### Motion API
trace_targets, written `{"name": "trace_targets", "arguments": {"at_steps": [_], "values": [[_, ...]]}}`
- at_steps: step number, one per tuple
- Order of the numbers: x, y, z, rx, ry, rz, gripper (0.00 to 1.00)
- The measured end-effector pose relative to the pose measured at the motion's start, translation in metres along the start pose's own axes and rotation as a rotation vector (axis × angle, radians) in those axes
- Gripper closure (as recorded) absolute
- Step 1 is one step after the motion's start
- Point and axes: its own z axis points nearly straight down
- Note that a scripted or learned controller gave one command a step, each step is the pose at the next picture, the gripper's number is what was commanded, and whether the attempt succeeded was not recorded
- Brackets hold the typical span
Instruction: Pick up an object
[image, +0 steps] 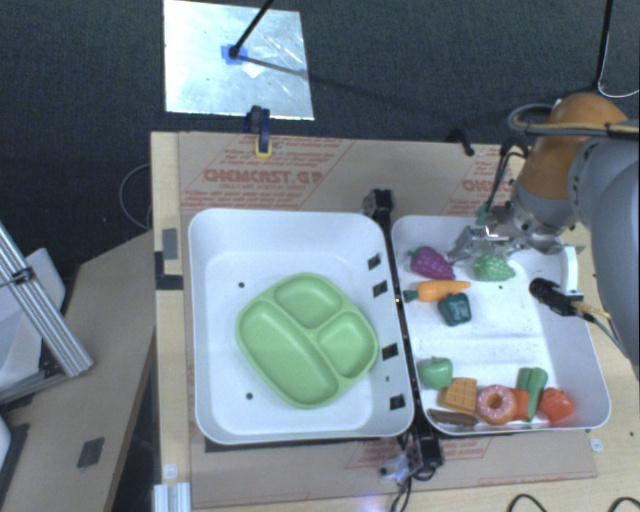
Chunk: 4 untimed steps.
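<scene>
The gripper (487, 245) sits low at upper right by a green toy (494, 267); I cannot tell its grip, so lifting comes next.

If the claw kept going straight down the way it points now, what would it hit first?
Most likely the green toy right under the claw in the right bin, with the purple grapes just beside. Depth is hard to judge from this slant.

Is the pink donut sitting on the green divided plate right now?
No, the pink donut lies in the right bin beside the waffle, while the green divided plate sits in the left bin.
</scene>
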Motion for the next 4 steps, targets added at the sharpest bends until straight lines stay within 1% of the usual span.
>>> {"name": "trace_targets", "arguments": {"at_steps": [1,2,3,4], "values": [[0.0,0.002,-0.015,-0.007,-0.002,-0.002,1.0],[0.007,0.01,-0.065,-0.009,-0.001,0.0,1.0],[0.007,0.012,-0.132,-0.012,-0.002,0.0,1.0],[0.007,0.013,-0.143,-0.006,-0.001,0.0,1.0]]}}
